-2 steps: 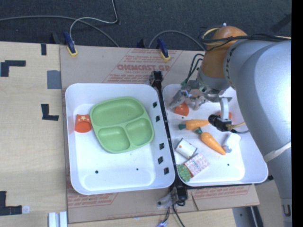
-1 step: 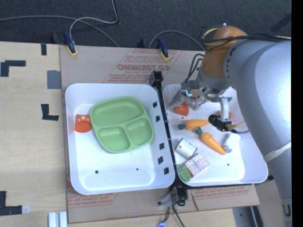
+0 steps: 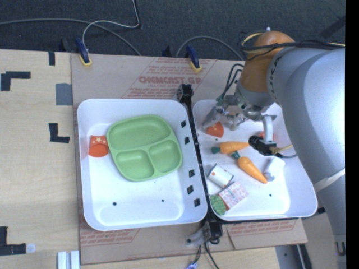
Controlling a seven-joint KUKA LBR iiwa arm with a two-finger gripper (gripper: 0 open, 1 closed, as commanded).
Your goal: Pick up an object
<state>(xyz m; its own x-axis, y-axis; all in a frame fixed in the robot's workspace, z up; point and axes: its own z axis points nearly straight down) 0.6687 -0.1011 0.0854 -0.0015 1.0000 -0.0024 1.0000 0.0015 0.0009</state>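
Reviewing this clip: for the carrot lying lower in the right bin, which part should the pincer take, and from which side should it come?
Probably the thick orange middle of the lower carrot, from straight above. It lies flat and slanted, green top up-left, tip down-right, so the fingers should close across its narrow width. A pale object sits close by its right side, and the other carrot lies just above, so a low sideways approach looks crowded.

Red block letters reading "CHEMCAST GP" run across the brown paper sheet (image 3: 157, 80) lying under the bins, up and to the left of the fingers; the same wording repeats faintly along the sheet's other edges, too small to read. The small patterned packet (image 3: 232, 195) below the fingers carries print that cannot be made out.
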